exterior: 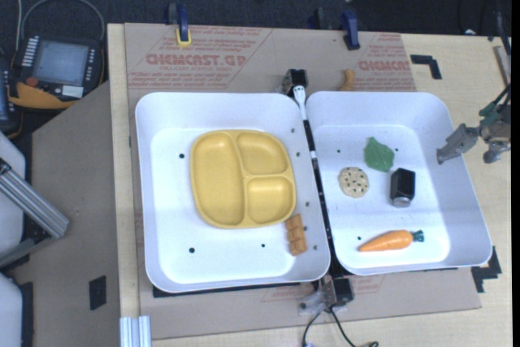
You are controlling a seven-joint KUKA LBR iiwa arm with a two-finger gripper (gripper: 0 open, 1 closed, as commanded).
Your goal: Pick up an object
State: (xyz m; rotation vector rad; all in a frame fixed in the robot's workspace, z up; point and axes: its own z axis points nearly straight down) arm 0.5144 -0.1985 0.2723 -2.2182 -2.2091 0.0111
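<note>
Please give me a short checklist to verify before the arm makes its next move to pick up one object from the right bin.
1. Objects present in the right bin: cookie, green piece, dark can, carrot. Ok.
2. Objects apart from each other, none stacked. Ok.
3. End effector over a target: it sits at the bin's right rim, above none of them. Not ok.
4. End effector free of any load: nothing seen in it. Ok.
5. Fingers open enough for a grasp: too small to judge. Cannot tell.
6. Carrot clear of the near wall: it lies close to it. Cannot tell.
</note>
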